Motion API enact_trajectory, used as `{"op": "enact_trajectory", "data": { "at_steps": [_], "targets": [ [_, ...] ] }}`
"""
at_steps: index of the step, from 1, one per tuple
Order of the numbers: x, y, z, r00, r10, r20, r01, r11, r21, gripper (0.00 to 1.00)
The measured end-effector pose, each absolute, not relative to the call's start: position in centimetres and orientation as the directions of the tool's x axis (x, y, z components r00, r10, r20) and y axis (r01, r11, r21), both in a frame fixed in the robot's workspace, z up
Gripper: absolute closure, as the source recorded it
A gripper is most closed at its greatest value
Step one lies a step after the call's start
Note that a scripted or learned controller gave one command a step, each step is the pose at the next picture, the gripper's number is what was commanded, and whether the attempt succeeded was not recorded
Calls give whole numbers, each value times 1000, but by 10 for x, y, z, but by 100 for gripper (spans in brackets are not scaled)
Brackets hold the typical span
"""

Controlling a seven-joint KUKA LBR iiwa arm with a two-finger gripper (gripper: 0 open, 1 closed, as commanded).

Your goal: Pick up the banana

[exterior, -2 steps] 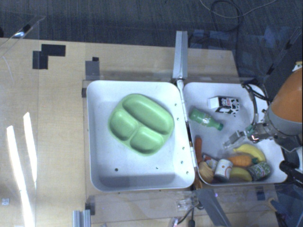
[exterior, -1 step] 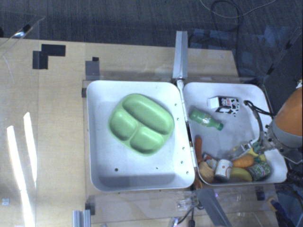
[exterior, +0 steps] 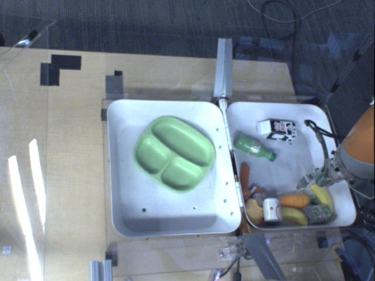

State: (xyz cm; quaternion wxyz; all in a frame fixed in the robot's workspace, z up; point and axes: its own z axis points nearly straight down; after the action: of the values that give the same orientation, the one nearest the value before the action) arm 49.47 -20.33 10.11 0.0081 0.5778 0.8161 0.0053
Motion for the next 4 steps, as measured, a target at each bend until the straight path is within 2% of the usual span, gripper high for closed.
{"op": "enact_trajectory", "data": {
  "at_steps": [1, 2, 3, 4],
  "targets": [
    [556, -203, 205, -223, 975, -4, 975, 223, 7, 100],
    [556, -203, 205, -224, 975, -4, 975, 224, 6, 0],
    [488, -206, 149, -343, 939, -3, 939, 343, 4, 0],
    [492, -203, 88, -394, 919, -5, 919, 394, 11, 0]
  ]
}}
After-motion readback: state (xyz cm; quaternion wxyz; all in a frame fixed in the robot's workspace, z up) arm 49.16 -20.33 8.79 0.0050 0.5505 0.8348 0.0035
